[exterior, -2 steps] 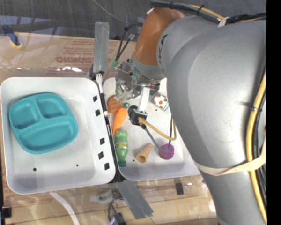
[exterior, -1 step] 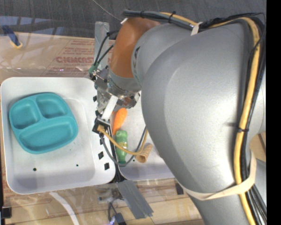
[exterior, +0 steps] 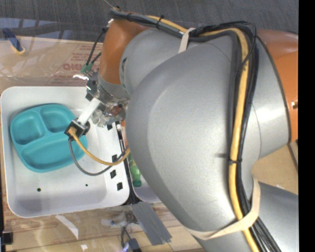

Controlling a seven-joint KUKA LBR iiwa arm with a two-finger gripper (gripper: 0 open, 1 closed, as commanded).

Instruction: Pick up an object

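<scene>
- Camera view: the claw [exterior: 106, 112] hangs over the right side of the left bin [exterior: 52, 201]. Apart or together? Can't tell from here.
- Just left of the claw, a teal divided tray [exterior: 39, 140] lies in that bin.
- Below the claw, a green thing [exterior: 136, 176] peeks out, half hidden by the grey arm [exterior: 199, 130], which blocks everything to the right.

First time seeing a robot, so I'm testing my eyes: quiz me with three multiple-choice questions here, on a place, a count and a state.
1. Where is the teal tray? A) in the white bin at the view's left B) on the floor C) atop the arm
2. How many compartments has it? A) one B) three C) six
3. How does it lie? A) upside down B) on edge C) flat, open side up
1 A, bin walls ring it; 2 B, two small hollows beside one large; 3 C, hollows face up.
</scene>
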